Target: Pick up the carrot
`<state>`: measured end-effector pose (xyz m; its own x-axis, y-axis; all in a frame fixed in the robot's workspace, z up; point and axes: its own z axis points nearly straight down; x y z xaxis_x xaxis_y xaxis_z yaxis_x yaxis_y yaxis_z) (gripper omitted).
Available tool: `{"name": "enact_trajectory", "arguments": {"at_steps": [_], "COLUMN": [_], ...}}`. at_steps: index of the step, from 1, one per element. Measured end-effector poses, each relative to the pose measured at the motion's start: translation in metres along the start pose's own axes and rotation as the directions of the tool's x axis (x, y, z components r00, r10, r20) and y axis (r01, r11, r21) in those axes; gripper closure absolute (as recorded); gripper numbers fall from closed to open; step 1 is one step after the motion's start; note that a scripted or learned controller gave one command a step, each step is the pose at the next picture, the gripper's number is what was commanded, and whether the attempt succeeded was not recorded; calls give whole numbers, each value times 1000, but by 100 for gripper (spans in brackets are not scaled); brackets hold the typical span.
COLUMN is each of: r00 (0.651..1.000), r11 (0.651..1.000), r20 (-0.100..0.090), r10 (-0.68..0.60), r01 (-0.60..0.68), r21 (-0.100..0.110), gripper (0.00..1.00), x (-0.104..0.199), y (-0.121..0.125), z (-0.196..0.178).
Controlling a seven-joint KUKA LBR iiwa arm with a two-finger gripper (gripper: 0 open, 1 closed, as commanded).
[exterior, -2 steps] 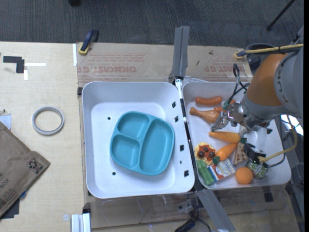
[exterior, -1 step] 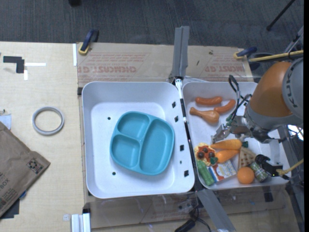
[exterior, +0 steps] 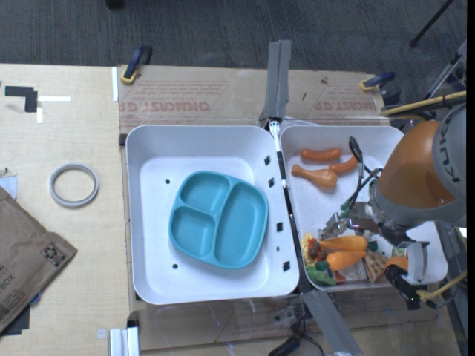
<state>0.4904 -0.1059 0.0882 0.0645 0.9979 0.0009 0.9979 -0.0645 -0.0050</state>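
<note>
Orange is crowded into the near end of the right bin (exterior: 434,277), which makes the target hard to single out. The carrot (exterior: 346,242) appears to lie there as a tapered orange piece just under the arm's wrist, with a rounder orange piece (exterior: 347,259) touching it on the near side and leafy green food (exterior: 320,273) beside both. The gripper (exterior: 355,221) hangs directly over this pile, close to the carrot, but the wrist hides how it is set, so it cannot be told whether it has hold of anything. At the far end of the same bin lie a sausage (exterior: 321,155) and a drumstick (exterior: 315,175), well apart from the pile. The left bin (exterior: 148,199) holds a blue divided plate (exterior: 219,219). The main risk is a wrong or double grab: with the orange pieces touching, a closing grip may catch the neighbour, or push the carrot sideways against the clutter so it slips free.
</note>
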Motion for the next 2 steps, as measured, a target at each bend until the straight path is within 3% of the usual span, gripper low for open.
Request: {"name": "enact_trajectory", "arguments": {"at_steps": [1, 2], "r00": [988, 951], "r11": [988, 951], "r20": [8, 8], "r10": [-156, -308], "r01": [156, 308], "r21": [-6, -6], "gripper": [0, 0], "x": [2, 1], "y": [-12, -11], "z": [-1, -1]}}
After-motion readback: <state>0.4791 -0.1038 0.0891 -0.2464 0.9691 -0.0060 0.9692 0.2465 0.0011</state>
